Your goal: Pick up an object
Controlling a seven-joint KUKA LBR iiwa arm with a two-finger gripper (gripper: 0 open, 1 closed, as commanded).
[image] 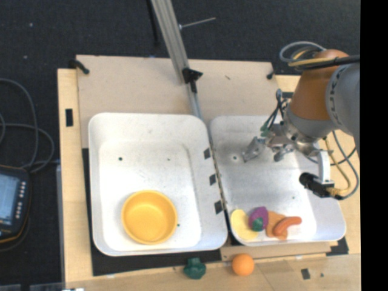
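The end effector [264,150] hangs over the right bin [242,180], its 2 fingers spread apart with nothing between them. Toys [267,221] cluster in that bin's near corner. A yellow bowl [149,216] sits in the left bin [109,156].

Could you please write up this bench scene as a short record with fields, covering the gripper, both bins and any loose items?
gripper: open, jaws spread, above the right bin, holding nothing
left bin: holds a yellow bowl near its front
right bin: small toys clustered at its front edge: purple piece, orange pieces, pale yellow piece
bench front: orange ball and green item, outside the bins
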